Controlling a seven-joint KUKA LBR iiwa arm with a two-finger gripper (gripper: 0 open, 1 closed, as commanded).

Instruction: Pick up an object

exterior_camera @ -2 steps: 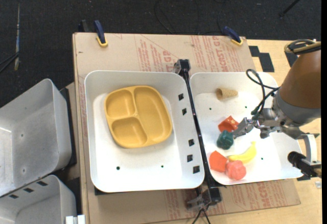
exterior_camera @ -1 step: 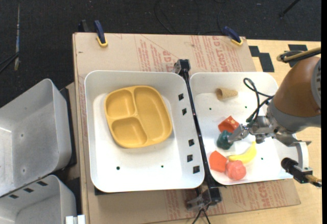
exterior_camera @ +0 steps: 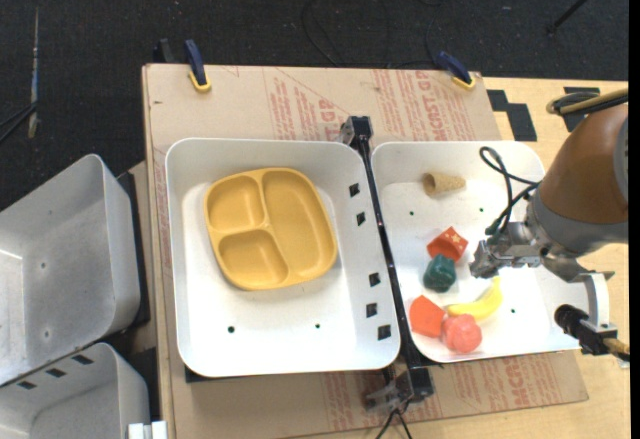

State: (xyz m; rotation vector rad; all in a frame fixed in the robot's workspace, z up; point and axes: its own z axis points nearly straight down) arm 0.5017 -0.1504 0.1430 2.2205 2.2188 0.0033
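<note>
In the right bin [exterior_camera: 520, 167] lie several small objects: a tan cork-like piece [exterior_camera: 442, 183] near the back, a red block [exterior_camera: 448, 244], a dark teal lump [exterior_camera: 439, 273], a yellow banana [exterior_camera: 479, 304], an orange-red block [exterior_camera: 427, 315] and a pink ball [exterior_camera: 462, 333]. My gripper [exterior_camera: 487, 262] hangs low over the bin, just right of the red block and teal lump and just above the banana. Nothing shows between its fingers.
The left bin [exterior_camera: 190, 227] holds a yellow three-compartment plate [exterior_camera: 270, 226]. A black divider [exterior_camera: 372, 227] runs between the bins. The arm's grey body [exterior_camera: 590, 187] covers the right bin's right side. Grey containers [exterior_camera: 60, 267] stand off the bench at left.
</note>
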